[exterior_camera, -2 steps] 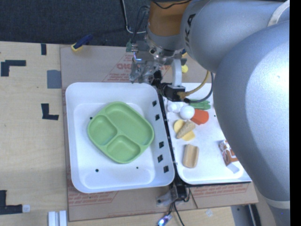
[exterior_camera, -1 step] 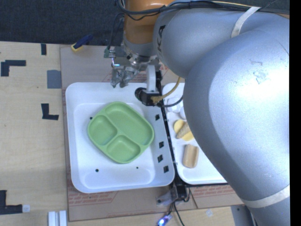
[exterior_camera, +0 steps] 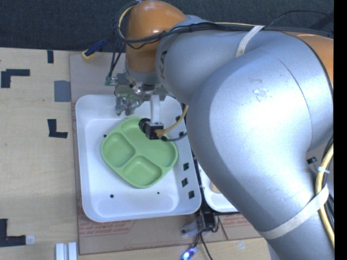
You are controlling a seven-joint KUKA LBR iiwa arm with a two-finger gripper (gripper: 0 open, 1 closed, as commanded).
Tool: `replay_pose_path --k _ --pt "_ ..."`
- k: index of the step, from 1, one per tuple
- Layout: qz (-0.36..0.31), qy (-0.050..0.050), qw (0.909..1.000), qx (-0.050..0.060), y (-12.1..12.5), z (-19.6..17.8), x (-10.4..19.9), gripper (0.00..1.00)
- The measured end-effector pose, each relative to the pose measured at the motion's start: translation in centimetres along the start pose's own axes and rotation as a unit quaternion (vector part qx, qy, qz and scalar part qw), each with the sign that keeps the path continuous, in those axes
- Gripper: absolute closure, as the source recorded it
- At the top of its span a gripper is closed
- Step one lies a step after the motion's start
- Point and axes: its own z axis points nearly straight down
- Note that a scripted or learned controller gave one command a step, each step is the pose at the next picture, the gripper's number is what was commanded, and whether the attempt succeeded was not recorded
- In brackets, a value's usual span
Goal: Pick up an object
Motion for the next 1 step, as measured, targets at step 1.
replay_pose_path --k 1 --pt "0.003 0.001 1.0000 -0.006 -2.84 -6.47 -5.11 1.00"
